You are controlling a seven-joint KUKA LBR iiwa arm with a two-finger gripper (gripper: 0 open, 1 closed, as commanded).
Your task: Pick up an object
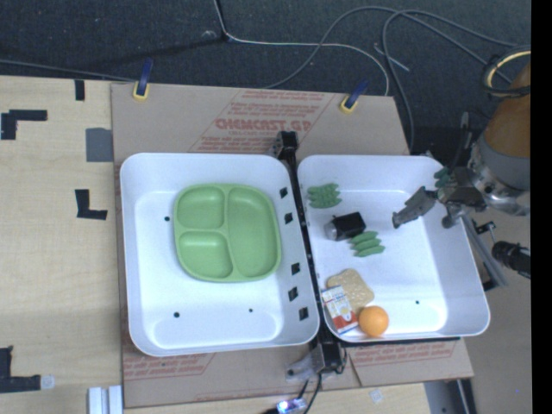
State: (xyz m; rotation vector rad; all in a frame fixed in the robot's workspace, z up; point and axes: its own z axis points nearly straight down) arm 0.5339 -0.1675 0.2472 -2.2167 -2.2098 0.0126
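The right bin (470, 304) holds several small objects. A green pea pod (323, 196) lies at its back left, with a black block (347, 225) and a second green pod (367, 245) just in front of it. A tan cracker (351, 285), a red and white packet (339, 309) and an orange ball (373, 321) sit at the front left. My gripper (423, 222) hangs over the right part of this bin, open, nothing between its fingers, well right of the black block.
The left bin (138, 300) holds a green divided plate (228, 232). A black divider with clips (297, 231) runs between the bins. Cables (362, 41) trail across the dark floor behind the bench.
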